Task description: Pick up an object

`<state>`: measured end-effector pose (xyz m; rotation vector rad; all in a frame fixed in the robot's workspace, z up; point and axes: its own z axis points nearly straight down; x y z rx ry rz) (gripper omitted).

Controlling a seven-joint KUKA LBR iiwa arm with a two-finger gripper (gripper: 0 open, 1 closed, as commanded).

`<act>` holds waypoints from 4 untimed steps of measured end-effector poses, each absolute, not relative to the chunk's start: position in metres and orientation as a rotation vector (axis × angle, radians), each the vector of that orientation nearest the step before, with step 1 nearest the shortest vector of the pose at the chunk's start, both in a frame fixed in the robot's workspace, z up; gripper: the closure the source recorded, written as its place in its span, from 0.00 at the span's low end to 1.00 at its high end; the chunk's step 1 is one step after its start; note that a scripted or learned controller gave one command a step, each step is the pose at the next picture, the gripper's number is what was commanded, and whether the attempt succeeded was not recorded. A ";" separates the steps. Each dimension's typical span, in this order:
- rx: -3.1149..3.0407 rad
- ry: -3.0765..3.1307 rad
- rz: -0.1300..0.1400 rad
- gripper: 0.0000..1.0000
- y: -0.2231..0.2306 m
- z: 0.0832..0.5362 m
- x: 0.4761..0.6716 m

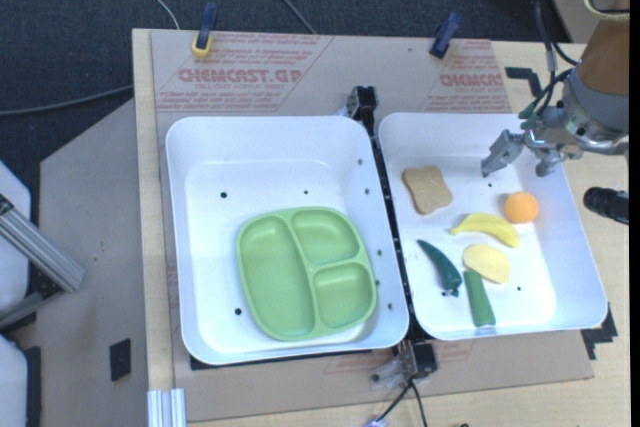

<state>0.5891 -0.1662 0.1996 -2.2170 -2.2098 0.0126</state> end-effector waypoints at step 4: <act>-2.218 -2.218 0.004 0.00 -0.170 0.082 0.588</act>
